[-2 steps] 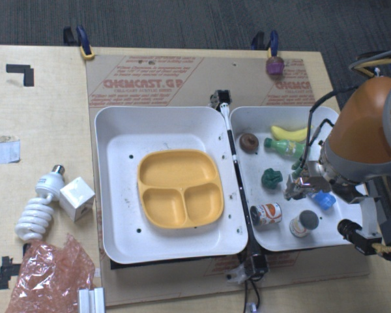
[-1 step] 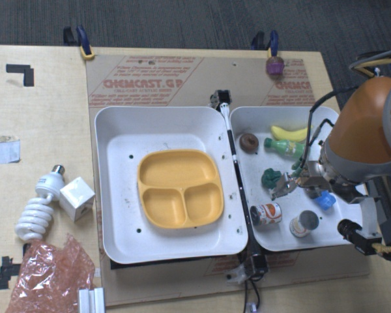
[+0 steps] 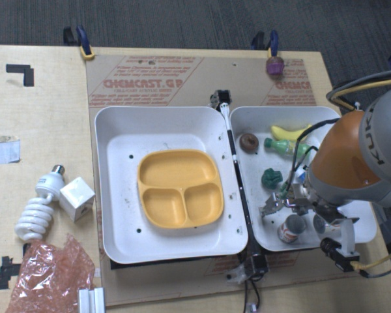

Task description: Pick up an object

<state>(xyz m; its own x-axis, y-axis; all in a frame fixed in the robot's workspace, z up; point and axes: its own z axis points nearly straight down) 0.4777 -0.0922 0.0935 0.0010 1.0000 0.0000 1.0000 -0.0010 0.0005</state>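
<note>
Clearly mid-approach, with nothing lifted yet: low over the near part of the right bin (image 3: pixel 368 222), the gripper (image 3: pixel 298 208) sits above a small can-like object (image 3: pixel 289 230) by the near wall. Impossible to tell whether the jaws stand open or closed, since the wrist and its fittings cover them. Other candidates farther back in the same bin: a dark green lump (image 3: pixel 271 177) just left of the wrist, a green bottle-shaped toy (image 3: pixel 283 147) beside a yellow banana-like piece (image 3: pixel 289 133), and a brown ring (image 3: pixel 249 142) near the far-left corner. Best to commit to the nearest target, centre squarely over the can, descend straight, and close only once both sides are bracketed. Worth watching the near wall, which leaves little room for one side of the jaws and could tip the can. No reason to cross to the left bin (image 3: pixel 117 175), which carries a yellow divided tray (image 3: pixel 180 188). Lift slowly, checking for a real grip before clearing the rim.
</note>
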